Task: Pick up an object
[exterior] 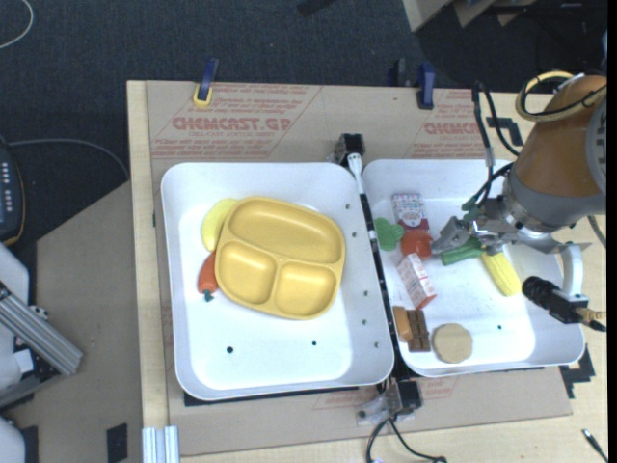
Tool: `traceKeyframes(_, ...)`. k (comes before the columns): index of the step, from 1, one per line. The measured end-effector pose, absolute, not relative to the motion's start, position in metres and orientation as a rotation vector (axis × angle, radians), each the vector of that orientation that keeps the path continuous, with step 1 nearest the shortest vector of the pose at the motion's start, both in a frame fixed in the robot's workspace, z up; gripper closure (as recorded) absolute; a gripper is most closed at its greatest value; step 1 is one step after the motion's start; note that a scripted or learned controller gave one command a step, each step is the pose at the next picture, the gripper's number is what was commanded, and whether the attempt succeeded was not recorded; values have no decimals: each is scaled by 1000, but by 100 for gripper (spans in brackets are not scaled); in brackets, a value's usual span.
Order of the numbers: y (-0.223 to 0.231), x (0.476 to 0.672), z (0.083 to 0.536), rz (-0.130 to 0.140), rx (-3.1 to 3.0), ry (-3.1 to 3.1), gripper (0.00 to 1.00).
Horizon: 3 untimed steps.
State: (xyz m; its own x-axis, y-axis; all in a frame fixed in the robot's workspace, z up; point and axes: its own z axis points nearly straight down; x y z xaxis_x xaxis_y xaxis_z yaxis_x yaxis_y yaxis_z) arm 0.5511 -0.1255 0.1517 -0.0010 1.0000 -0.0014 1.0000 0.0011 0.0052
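My gripper (453,236) hangs low over the middle of the right bin (549,355), its arm coming in from the right. A green elongated object (465,254) lies just under and beside the gripper tip, touching or nearly touching it. A yellow corn cob (500,271) lies to its right. To the left are a red block (415,242), a small green piece (388,232) and a red-and-white packet (409,206). A red-and-white carton (416,282), a brown bar (414,328) and a round tan cookie (452,342) lie toward the front.
The left bin (183,287) holds a yellow divided plate (280,257) resting on a yellow item (214,222) and an orange-red carrot-like piece (207,275). A black ridge (371,249) separates the bins. A black cylinder (549,299) on the arm overhangs the right bin's edge.
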Motion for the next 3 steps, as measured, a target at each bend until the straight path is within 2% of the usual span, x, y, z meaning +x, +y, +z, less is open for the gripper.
traceKeyframes(1, -124, 549, 215, 7, 2215, 2218, 100)
traceKeyframes(2, -124, 550, 226, 3, 2217, 2221, 100)
traceKeyframes(3, -76, 574, 215, 4, 2214, 2227, 100)
